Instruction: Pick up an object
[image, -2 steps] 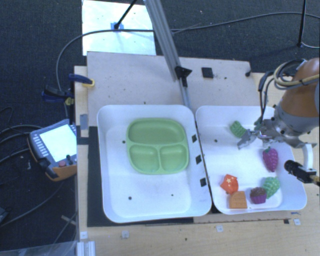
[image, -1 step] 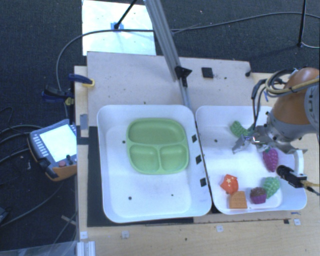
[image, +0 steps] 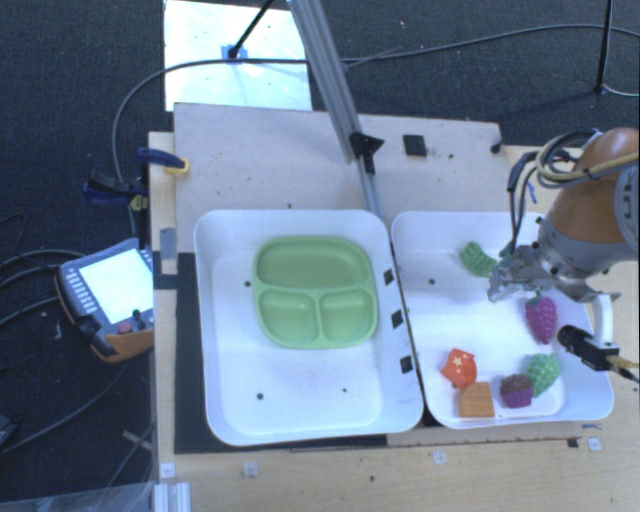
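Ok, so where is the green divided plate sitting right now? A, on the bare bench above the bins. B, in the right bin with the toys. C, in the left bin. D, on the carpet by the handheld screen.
C: the green divided plate lies flat in the left bin, alone, while the toy foods such as the purple grapes are in the right bin.

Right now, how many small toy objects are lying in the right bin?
6: a green piece near the top, purple grapes under the gripper, a green one, a dark purple one, a red one, an orange block. The arm may hide more.
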